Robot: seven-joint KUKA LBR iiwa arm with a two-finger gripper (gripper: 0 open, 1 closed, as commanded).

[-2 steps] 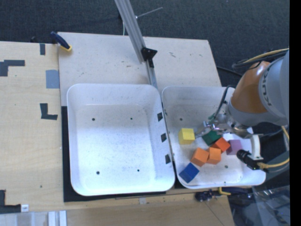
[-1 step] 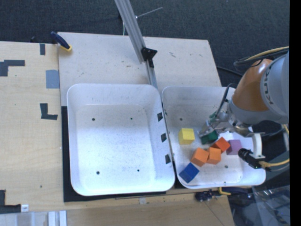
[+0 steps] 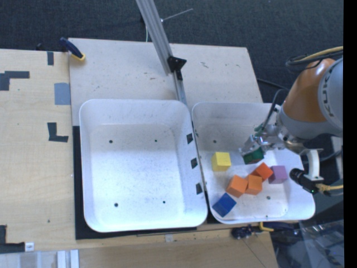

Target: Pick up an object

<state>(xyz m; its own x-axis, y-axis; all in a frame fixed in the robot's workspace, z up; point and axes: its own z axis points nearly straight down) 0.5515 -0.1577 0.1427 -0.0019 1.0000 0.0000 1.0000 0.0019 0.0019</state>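
Jaws: the jaws (image 3: 252,149) sit low in the right bin (image 3: 223,113), at a green block (image 3: 254,156); how wide they stand cannot be told, and no block is visibly held between them.
Green block: directly beneath the jaws, touching or nearly so, just up-left of the red-orange block (image 3: 262,171).
Other candidates: yellow cube (image 3: 221,161) to the left; two orange cubes (image 3: 244,185) below; purple cube (image 3: 278,174) to the right; blue cube (image 3: 224,204) nearest the front rim.
Progress: judged as the approach or grasp stage; nothing is seen lifted, so closing, lifting and clearing the bin are left.
Edges: the blocks cluster in the bin's lower half, the purple cube close to the right wall, the blue cube near the front corner.
Open room: the bin's upper half is bare floor; the left bin (image 3: 134,108) holds no blocks.
Risk: neighbours sit close to the green block and could be nudged on the way up.
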